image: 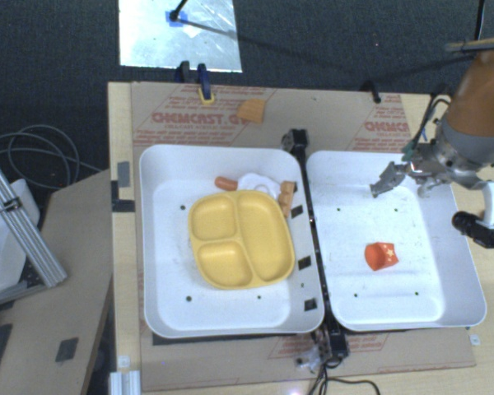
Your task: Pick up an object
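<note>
Two white bins (173, 220); one yellow divided plate (240, 239); one orange cup (381, 256).

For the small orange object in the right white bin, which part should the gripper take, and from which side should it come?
Probably from straight above, closing across the narrower width of the small orange object. It lies alone on the flat floor of the right white bin, away from the walls, so no side is blocked. The gripper hovers over the bin's far part. The object's exact shape is unclear.

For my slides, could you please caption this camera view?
Gripper poised above the right bin, up-view of an orange object; yellow tray in the left bin.
</note>
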Robot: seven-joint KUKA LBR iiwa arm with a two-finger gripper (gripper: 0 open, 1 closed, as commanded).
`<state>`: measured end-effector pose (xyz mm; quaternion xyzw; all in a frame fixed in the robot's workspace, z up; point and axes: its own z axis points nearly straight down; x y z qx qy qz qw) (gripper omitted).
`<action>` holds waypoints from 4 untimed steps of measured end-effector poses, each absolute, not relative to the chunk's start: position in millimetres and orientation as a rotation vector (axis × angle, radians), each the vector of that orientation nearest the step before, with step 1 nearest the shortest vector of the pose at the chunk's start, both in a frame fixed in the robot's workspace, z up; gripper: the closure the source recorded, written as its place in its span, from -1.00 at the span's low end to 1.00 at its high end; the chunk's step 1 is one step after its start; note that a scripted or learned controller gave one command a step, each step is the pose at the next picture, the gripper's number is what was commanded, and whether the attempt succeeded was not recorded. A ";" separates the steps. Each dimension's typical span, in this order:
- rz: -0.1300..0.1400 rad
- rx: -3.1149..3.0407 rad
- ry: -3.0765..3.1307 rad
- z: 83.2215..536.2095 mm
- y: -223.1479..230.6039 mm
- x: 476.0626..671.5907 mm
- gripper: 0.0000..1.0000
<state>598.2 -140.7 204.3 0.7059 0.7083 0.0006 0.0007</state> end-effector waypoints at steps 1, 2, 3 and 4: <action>-0.005 2.227 2.221 136.2 -172.6 560.0 -1.00; -0.002 2.223 2.224 81.8 -167.6 533.3 -1.00; 0.003 2.217 2.220 95.3 -168.1 536.1 1.00; 0.003 2.218 2.220 94.9 -168.1 535.9 -1.00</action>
